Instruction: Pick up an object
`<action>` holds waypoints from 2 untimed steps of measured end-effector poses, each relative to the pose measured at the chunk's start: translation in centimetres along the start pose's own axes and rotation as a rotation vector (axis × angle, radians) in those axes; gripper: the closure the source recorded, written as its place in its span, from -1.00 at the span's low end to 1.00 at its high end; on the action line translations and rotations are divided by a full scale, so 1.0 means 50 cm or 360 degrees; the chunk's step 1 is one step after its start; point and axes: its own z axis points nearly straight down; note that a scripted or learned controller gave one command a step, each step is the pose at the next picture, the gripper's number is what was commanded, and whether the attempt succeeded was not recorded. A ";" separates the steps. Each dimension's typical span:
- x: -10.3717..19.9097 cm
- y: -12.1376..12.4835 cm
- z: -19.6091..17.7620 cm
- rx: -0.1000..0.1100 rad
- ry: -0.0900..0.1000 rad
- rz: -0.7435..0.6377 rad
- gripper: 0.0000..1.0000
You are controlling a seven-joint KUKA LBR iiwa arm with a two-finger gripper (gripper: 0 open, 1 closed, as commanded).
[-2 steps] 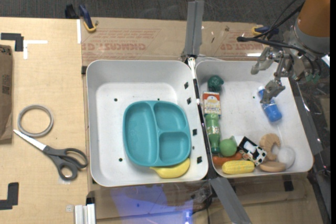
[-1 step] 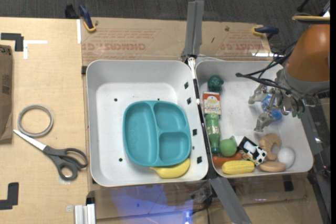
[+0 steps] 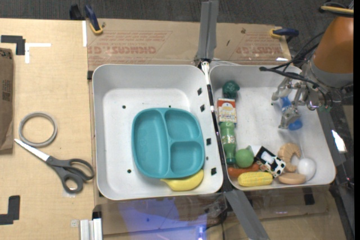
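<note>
The end effector (image 3: 292,105) hangs over the upper right part of the right bin (image 3: 264,82), its metal fingers pointing down. A small blue object (image 3: 293,122) sits right at the fingertips — whether it is clamped between them or merely lying under them on the bin floor I cannot tell, nor whether the fingers are apart or together. The object is bright blue, small and rounded; its exact shape is too blurred to make out.

Along the right bin's left wall lies a green bottle (image 3: 228,121) with a white and orange label. Near the front wall are a green ball (image 3: 244,157), a yellow corn cob (image 3: 255,179), a black-and-white piece (image 3: 272,162) and a white ball (image 3: 306,166). The left bin (image 3: 112,93) holds a teal divided plate (image 3: 167,142) with a banana (image 3: 184,182) at its front edge. On the surface (image 3: 45,76) to the left lie scissors (image 3: 59,164) and a tape ring (image 3: 37,128).
</note>
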 end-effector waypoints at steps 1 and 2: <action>0.164 0.003 0.000 -0.0001 0.0003 0.0103 -1.00; 0.222 0.006 0.001 -0.0001 0.0006 0.0369 -1.00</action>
